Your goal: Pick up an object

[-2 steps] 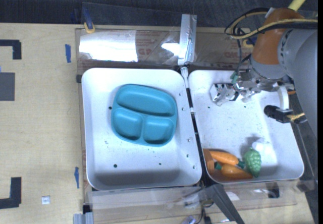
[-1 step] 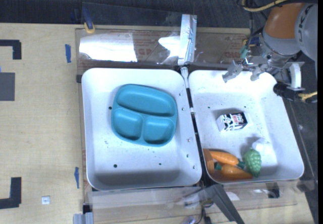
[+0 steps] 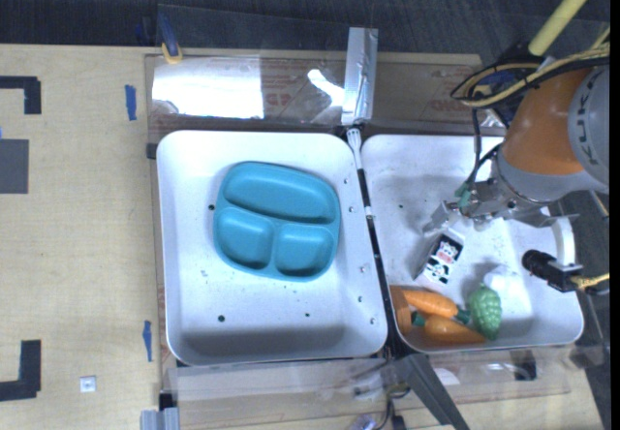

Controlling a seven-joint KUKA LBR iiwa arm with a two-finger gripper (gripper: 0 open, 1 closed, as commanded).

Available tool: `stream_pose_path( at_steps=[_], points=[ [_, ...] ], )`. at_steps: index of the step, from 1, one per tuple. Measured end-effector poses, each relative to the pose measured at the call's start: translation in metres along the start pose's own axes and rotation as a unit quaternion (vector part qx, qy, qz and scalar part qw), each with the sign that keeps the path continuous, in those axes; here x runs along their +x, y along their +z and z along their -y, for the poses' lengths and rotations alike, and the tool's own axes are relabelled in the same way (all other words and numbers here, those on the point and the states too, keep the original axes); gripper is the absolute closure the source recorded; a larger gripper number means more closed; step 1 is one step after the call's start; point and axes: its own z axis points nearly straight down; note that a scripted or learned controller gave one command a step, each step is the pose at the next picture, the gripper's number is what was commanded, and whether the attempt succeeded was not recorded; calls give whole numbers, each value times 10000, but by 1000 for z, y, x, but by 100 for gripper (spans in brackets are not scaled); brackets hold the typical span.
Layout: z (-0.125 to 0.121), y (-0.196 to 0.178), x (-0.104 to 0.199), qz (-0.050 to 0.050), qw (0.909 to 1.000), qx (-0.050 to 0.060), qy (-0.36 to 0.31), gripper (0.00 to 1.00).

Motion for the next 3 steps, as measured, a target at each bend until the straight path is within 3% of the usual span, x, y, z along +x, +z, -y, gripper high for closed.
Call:
stream_pose_path(
  at_steps=[1, 2, 3],
  points=[
    [39, 20, 36, 26, 9998, -77, -205, 0],
    [37, 12, 35, 25, 9998, -95, -196, 100],
    [10, -95, 102, 7, 9986, -46, -533, 100]
  ],
)
